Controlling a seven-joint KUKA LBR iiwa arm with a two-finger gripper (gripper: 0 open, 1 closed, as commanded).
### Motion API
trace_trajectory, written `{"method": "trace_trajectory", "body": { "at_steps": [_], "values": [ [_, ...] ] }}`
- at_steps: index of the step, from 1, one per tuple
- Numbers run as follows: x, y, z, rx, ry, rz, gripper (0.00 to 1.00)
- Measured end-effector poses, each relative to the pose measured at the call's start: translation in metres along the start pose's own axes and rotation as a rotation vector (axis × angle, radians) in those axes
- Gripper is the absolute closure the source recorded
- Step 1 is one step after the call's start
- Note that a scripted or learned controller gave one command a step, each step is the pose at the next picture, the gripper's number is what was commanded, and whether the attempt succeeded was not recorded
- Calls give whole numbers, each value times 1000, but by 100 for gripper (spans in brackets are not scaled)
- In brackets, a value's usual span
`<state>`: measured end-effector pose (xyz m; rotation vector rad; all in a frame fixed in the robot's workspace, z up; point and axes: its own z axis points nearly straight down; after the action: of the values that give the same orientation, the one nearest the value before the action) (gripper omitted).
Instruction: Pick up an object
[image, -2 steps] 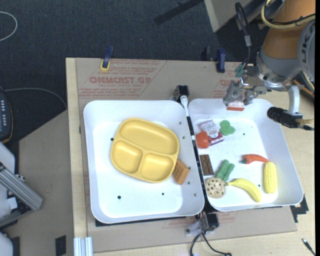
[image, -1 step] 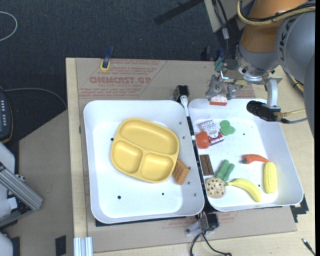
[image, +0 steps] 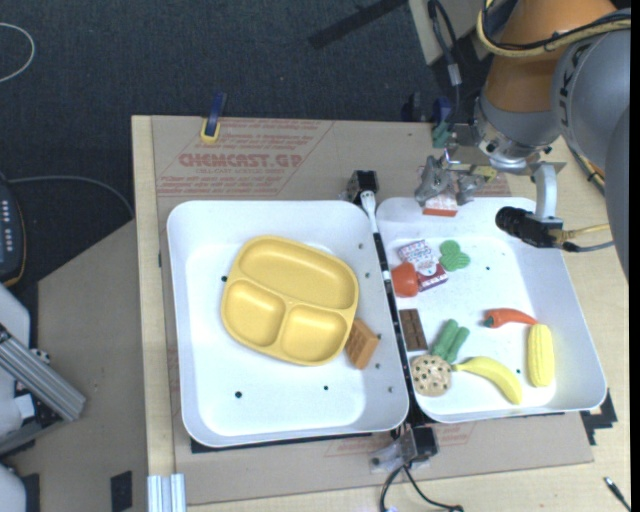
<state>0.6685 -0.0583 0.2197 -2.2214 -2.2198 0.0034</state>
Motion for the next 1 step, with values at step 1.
{"method": "trace_trajectory", "body": {
  "at_steps": [1],
  "values": [
    [10, -7, 3, 0, 1, -2, 100]
  ]
}}
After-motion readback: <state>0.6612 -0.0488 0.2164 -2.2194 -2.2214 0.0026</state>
